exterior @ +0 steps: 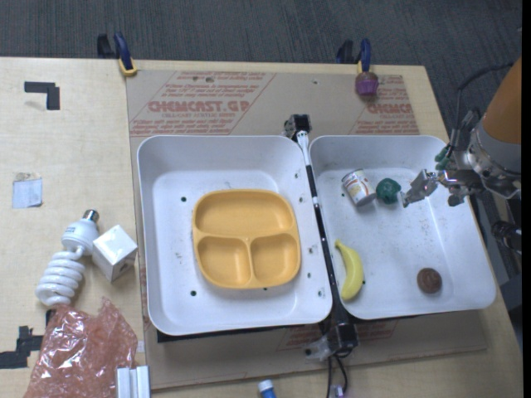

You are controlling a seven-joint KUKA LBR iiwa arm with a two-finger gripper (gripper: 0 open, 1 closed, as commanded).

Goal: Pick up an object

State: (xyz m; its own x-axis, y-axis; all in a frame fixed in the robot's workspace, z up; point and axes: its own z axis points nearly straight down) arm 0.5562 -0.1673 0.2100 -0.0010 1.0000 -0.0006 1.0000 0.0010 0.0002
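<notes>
The claw (417,186) hangs over the right bin (465,247), near its upper right corner, just beside a green ball (387,191); whether it is parted or closed I cannot tell, and nothing shows in its grip. Left of the ball lies a small tin can (358,187) on its side, its label too small to read. A banana (351,269) and a brown ball (429,281) lie lower down. The left bin (166,222) holds a yellow divided plate (246,238). The board under the bins reads "CHEMCAST GP" (199,105).
</notes>
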